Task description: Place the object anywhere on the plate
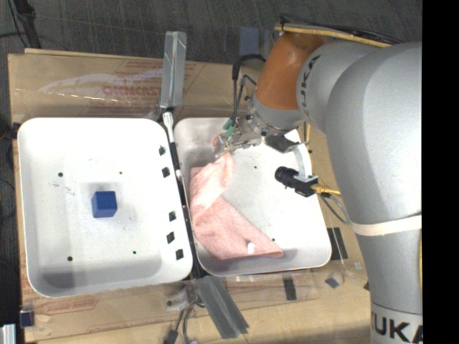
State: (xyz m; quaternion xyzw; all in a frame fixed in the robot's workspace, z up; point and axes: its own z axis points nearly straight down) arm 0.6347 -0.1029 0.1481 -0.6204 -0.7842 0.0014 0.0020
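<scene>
The left bin [43, 163] is lying mostly open, only a small blue cube [105, 203] sitting mid-floor. A pink cloth [221, 210] is covering the right bin's [305, 228] left half; the arm [358, 120] is crowding its far right, seemingly.

We count two shallow white bins side by side, the left bin [43, 192] and the right bin [301, 228]. In the left one we see a single blue cube [105, 203], and in the right one a single pink cloth [222, 210]. One grey arm [373, 142] reaches in from the right, with one gripper [235, 136] at its end.
</scene>
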